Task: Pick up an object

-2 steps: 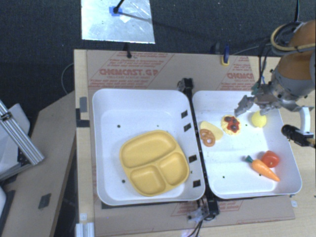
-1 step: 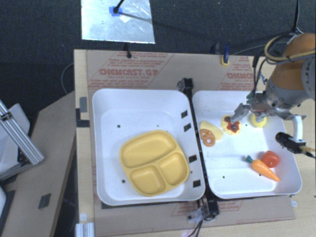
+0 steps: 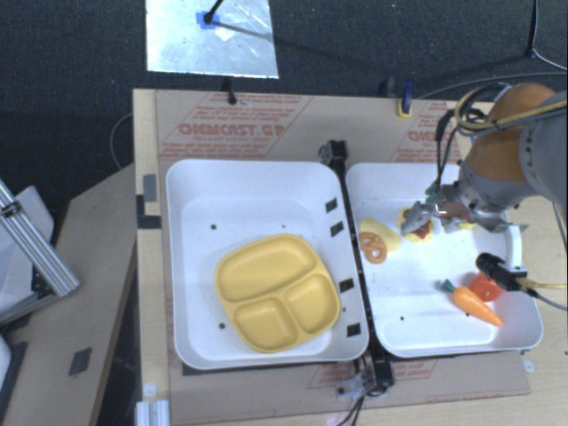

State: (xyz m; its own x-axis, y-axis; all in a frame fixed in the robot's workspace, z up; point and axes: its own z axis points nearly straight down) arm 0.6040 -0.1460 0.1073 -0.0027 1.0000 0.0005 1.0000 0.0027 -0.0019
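Gripper (image 3: 420,224) is down in the right bin (image 3: 417,331), over the upper left part of its floor, with the arm (image 3: 543,153) reaching in from the right rim. From here I cannot tell whether the pincer is wide or narrow, since its tip merges with what lies under it. Right at that tip I see a small red-and-orange piece (image 3: 421,232); whether it is gripped or merely touched, I cannot tell.

Just to the left of it, close to the wall between the bins, a pale yellow slice (image 3: 376,232) lies with an orange ring (image 3: 375,254) at its lower edge, the two touching. Toward the lower right corner of the same bin lies a toy carrot (image 3: 477,306), its green end pointing left and up, and a red round item (image 3: 485,286) sits against the carrot's upper side.

In the left bin (image 3: 200,238) I see a yellow divided plate (image 3: 277,291), lying flat and turned at a slant, with one long compartment and two smaller ones. Both bins rest on a brown board with red lettering (image 3: 232,130).
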